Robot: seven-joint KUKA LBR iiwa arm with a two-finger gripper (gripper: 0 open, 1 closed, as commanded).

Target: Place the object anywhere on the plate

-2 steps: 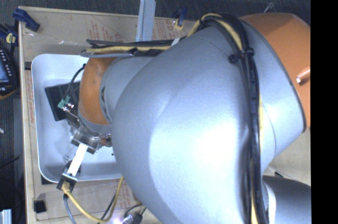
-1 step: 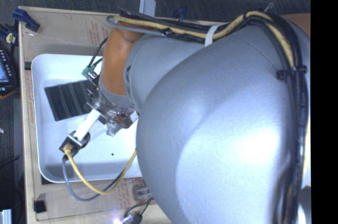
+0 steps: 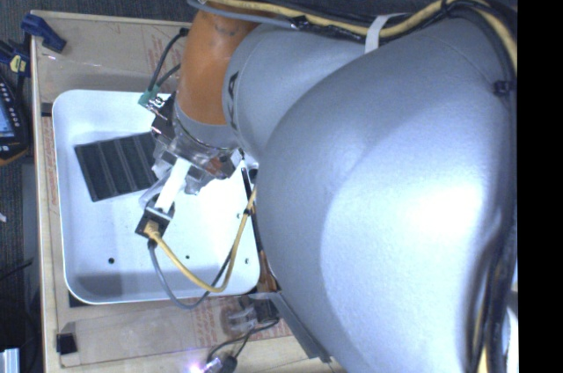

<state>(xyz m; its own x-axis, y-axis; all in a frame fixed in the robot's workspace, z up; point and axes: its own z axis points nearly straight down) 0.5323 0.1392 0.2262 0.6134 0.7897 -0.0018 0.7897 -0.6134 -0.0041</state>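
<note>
Ribbed black slab [image 3: 114,166] flat in bin [image 3: 88,274], just view-left of pincer [image 3: 189,156], long axis pointing toward it. Pincer grip: cannot tell.

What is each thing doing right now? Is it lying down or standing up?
Slab: lying flat in the bin, a bit crooked, right end hidden by the arm.
Bin: sitting level, holding the slab.
Arm: bent low over the bin.
</note>
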